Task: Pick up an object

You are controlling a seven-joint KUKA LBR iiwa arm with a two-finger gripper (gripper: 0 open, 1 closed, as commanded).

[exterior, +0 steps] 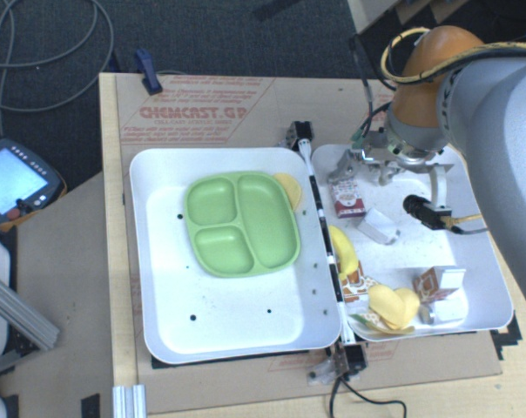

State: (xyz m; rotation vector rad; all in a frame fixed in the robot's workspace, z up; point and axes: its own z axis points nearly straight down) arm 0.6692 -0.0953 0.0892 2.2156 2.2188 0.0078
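Here, arm over right bin far edge

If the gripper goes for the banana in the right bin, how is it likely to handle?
The banana looks curved and smooth, so it may swivel or slip between two fingers. It lies against the bin's left wall, probably leaving little room on that side. Likely soft enough to bruise.

Red print reading "CHEMCAST GP" runs in large letters across the brown cardboard sheet lying on the table behind the left white bin, with smaller red lines above and below it that are too fine to read.
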